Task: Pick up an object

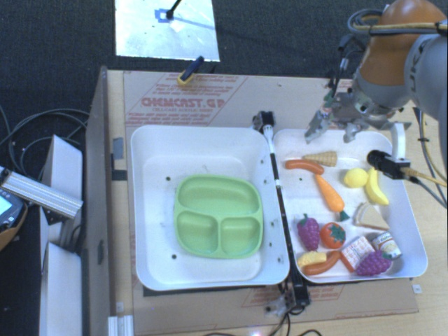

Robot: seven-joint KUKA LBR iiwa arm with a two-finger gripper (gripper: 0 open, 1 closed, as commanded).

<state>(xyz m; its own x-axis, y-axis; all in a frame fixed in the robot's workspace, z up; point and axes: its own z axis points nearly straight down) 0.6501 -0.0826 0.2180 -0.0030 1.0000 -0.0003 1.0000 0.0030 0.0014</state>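
Now my pincer hangs open with nothing in it, and the cone lies just near of it.

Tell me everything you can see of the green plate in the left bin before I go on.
The green plate is pale green, looks like smooth plastic, and has rounded corners. Raised ridges split it into three compartments: one wide one along the far side and two smaller ones on the near side. It lies flat and right side up on the floor of the left bin, roughly in the middle, a little toward the divider. Nothing lies in it. The gripper is apart from it, over the right bin's far edge.
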